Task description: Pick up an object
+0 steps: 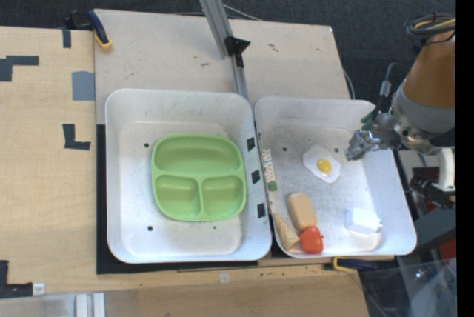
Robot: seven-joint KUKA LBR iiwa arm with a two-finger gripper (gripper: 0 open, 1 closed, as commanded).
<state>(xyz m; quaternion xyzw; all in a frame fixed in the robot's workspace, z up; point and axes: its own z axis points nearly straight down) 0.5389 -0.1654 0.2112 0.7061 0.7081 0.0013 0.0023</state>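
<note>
We see the fried egg [323,165] lying just left of the fingers [356,147], apparently untouched, though we cannot tell whether they are parted.

Two bins sit side by side on the bench [178,41]: the left bin [118,160] holds a divided plate [198,177]; the right bin [392,197] holds a toy egg [323,164] at centre, with a bread piece [301,209] and tomato [312,240] at lower frame.
</note>
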